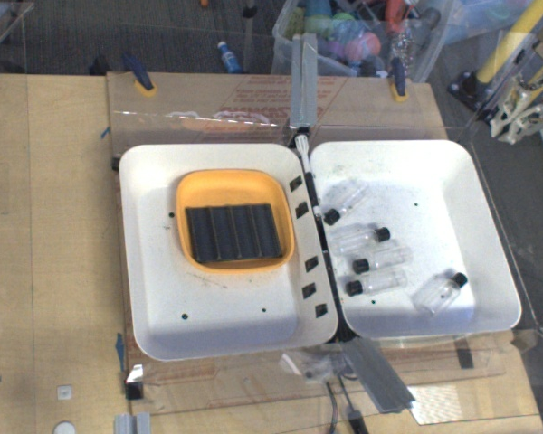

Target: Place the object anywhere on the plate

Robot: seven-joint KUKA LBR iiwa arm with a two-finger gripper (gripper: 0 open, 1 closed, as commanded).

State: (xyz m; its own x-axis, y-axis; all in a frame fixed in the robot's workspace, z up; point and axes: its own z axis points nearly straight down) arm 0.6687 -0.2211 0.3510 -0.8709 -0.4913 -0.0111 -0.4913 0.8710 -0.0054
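An orange plate [234,188] carrying a black ridged block [233,232] sits in the left bin [154,315], while five clear black-capped vials [366,235] lie scattered in the right bin [489,306]

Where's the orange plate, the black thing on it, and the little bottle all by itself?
Plate [192,191]: camera view, bare rim at its upper left.
Black rack [233,232]: camera view, middle of its ribbed top.
Lone bottle [440,290]: camera view, its clear body, right bin.

The clear vials [371,260] blur into the right bin's white floor [425,188] — only their black caps read plainly.
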